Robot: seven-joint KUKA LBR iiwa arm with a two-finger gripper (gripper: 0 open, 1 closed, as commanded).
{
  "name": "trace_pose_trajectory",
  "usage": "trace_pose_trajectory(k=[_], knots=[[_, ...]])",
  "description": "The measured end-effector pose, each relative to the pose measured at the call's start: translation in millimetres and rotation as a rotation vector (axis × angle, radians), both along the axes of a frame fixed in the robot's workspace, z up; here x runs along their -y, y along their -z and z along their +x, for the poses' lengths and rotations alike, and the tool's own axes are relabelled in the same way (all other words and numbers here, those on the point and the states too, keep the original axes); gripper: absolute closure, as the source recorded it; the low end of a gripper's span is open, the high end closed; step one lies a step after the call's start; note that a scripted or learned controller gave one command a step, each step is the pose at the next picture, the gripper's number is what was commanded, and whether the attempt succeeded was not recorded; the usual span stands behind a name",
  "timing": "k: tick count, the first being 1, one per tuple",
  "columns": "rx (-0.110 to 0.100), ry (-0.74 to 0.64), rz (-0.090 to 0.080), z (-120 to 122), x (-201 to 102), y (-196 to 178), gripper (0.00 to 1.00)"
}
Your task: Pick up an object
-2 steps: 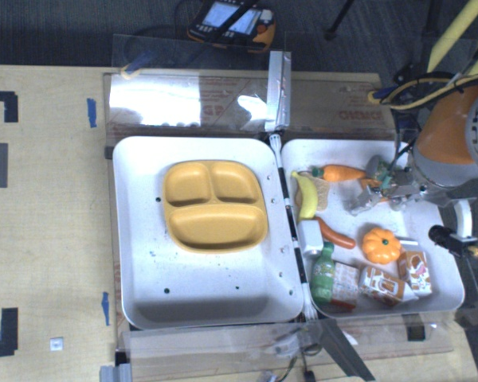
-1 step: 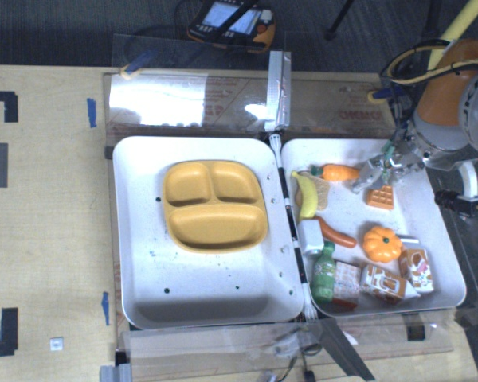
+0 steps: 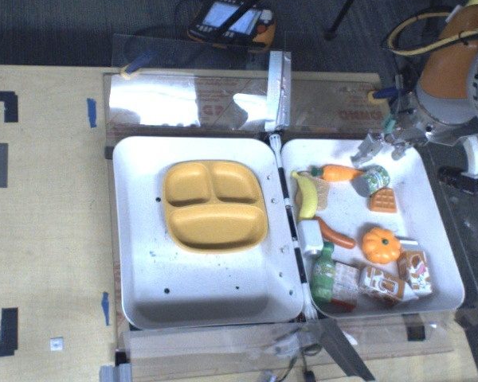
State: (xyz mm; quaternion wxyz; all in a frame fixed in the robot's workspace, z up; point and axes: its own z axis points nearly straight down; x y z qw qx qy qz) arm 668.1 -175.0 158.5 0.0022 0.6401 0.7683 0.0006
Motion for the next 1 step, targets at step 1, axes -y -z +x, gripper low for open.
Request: trace_pose_trajectory(k=[1], knots=[[0.002,-0.118,0.003,-15.8,33.8,59.9,0.0]])
